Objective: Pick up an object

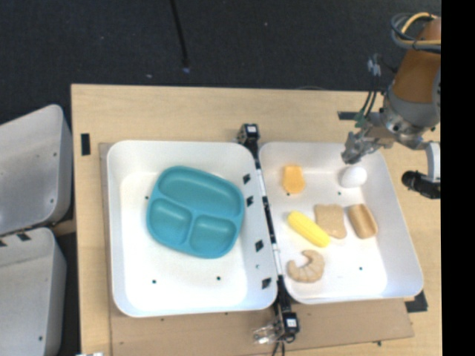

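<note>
The arm (413,87) reaches in from the right, orange band uppermost, wrist angled down toward the far part of the right bin (397,269). Its pincer (356,153) hangs just above the white egg (353,176) (how wide it stands, I cannot tell). Nearer the camera from the pincer lie a bread slice (330,219), a hot-dog bun (362,220), a yellow banana (307,229) and a croissant (306,266); an orange piece (294,179) sits to its left.

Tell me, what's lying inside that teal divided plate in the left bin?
Nothing is visible in the teal plate: its three compartments show bare. It rests flat in the left bin, so whatever might be beneath it is covered.
</note>
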You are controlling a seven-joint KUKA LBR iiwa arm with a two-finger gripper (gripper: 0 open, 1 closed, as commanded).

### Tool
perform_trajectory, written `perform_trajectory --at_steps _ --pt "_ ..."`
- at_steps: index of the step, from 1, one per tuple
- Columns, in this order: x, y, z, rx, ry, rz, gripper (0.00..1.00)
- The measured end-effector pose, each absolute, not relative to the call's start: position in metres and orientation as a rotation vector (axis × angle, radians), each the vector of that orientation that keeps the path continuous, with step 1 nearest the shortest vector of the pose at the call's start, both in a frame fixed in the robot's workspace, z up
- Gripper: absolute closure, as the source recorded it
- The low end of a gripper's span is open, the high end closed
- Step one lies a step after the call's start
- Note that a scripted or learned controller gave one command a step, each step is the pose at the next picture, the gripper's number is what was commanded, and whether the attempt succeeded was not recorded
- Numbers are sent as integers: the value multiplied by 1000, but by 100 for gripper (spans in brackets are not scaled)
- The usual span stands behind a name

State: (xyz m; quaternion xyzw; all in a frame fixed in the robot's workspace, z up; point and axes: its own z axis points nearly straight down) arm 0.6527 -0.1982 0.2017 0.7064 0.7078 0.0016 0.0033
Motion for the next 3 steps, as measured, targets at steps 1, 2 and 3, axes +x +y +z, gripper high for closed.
perform_trajectory --at_steps 1,2,3 --pt "654 -200 229 2214 2222 4 100" --pt "667 -152 236 2214 2225 3 100" --pt "673 -89 238 2214 2229 2 100"
